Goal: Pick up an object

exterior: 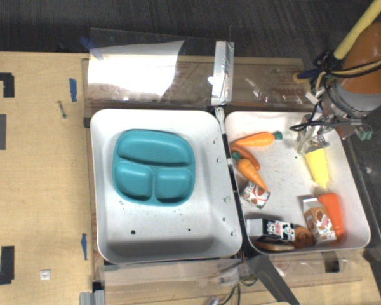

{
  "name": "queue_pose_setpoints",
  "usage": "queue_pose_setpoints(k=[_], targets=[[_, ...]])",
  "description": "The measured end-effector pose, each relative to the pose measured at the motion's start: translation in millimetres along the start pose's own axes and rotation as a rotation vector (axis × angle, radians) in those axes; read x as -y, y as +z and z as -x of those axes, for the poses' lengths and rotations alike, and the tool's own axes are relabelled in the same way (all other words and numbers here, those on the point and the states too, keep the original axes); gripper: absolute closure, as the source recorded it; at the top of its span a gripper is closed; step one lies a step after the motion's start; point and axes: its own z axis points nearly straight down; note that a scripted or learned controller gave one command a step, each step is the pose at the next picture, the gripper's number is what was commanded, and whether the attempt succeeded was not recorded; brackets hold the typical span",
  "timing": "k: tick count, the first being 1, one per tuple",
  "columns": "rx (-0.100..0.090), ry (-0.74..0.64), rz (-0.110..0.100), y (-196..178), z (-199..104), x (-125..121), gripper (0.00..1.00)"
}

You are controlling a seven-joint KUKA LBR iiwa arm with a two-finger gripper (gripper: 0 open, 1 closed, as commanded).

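A robotics lab or test cell is indicated. A plywood table [32, 189] is marked with black tape squares and bits of blue tape, and two shallow white bins [108, 189] are set side by side on it behind clear plastic guards [140, 75]. Toy food, such as a plastic carrot [254, 140], and a teal divided tray [154, 165] are laid out as test objects, and an orange-banded robot arm [362, 49] with loose cabling is seen at the right.

No legible text on any packaging.
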Motion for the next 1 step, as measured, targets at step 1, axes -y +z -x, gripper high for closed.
queue_pose_setpoints(k=[1], targets=[[0.022, -0.160, -0.019, -129.3, 12.2, -21.2, 1.00]])
